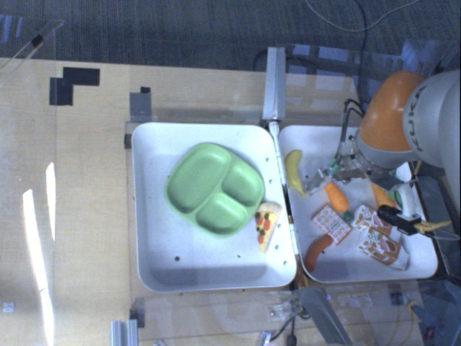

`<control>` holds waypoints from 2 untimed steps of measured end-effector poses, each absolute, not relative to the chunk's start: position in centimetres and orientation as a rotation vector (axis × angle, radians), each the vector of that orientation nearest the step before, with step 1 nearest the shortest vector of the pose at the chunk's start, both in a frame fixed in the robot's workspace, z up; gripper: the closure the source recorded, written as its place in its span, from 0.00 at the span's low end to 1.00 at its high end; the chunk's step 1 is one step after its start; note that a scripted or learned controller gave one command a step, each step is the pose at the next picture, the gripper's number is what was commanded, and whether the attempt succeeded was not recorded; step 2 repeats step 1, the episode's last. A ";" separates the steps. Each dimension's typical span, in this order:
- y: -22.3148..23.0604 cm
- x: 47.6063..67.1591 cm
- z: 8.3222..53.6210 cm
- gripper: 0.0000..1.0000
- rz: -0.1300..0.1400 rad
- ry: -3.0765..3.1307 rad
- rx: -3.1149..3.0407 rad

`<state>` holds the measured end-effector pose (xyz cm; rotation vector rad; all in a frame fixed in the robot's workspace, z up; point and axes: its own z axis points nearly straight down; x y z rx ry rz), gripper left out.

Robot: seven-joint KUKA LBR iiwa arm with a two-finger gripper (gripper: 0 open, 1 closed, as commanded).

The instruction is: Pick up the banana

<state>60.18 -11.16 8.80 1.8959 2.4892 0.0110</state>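
camera view: just the 1 overhead shot, so everything below is off that
arm (425, 121): grey with the orange band, coming in from the right and hanging over the back of the right bin (425, 265)
claw (333, 170): low in the right bin near its back; honestly can't tell how wide it's open, the tips are tiny and blurry, and I can't make out anything between them
banana (294, 171): just left of the claw, lying flat on the bin floor right along the bin's left wall, apart from the claw as far as I can see
carrot (336, 197): small orange one, just below the claw toward the front
waffles (331, 223): 1 square piece further front of the claw, plus a second patterned piece (376, 242) off to the front right
sausage (317, 251): reddish, well in front of the claw, near the bin's front left corner
left bin (155, 265): well to the left of the claw, past the divider
green plate (215, 187): 3 compartments, sitting in the middle of the left bin
pizza slice (265, 225): in the left bin, touching the green plate's right edge, close to the divider
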 end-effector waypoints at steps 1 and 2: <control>-10.7 66.7 8.7 0.00 -0.010 2.717 1.596; -10.7 66.7 8.7 0.00 -0.010 2.717 1.596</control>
